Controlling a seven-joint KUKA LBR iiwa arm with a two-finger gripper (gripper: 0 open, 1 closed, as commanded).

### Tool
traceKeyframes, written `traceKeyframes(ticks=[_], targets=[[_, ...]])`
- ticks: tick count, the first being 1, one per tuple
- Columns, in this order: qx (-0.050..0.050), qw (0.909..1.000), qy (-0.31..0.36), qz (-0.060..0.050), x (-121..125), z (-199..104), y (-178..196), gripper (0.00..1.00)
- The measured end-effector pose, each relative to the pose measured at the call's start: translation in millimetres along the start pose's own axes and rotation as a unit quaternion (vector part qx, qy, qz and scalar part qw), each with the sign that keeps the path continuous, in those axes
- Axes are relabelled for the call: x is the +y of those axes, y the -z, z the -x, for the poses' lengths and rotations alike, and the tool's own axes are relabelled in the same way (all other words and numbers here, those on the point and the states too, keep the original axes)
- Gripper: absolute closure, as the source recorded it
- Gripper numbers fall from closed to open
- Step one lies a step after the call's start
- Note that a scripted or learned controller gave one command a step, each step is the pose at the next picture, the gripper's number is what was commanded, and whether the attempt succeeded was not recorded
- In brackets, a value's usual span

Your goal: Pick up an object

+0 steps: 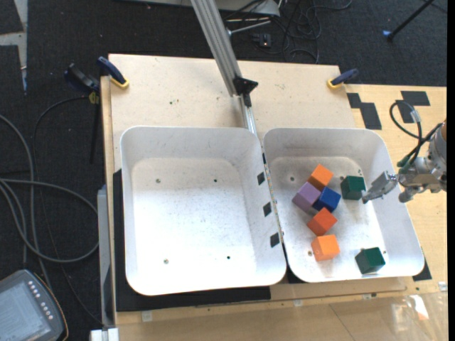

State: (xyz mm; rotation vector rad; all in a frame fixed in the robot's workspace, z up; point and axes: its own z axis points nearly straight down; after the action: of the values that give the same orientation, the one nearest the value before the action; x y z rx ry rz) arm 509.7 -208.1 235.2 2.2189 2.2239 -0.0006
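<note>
Notably unlabelled cubes, dark green cube (353,187) square-on near right bin's (398,190) right edge, gripper (378,187) beside it, grip indiscernible.

Two white bins: left bin (142,144), right bin (370,142). Seven blocks: three orange (321,175) (322,222) (326,247), two green (352,187) (370,260), one purple (308,197), one blue (329,199). Two clamps (114,73) (343,78) at the bench's far corners.

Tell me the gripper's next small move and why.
Probably a short shift left over the dark green block: the gripper sits right beside it at the right bin's far-right side, nearer than the other blocks.
</note>
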Motion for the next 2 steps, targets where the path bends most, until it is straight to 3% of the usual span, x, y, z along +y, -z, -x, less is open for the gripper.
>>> traceKeyframes(ticks=[1, 2], targets=[[0.000, 1.0000, -0.001, 0.000, 0, 0, 0, 0.00], [0.001, 1.0000, -0.001, -0.003, 2, 3, -63, 0.00]])
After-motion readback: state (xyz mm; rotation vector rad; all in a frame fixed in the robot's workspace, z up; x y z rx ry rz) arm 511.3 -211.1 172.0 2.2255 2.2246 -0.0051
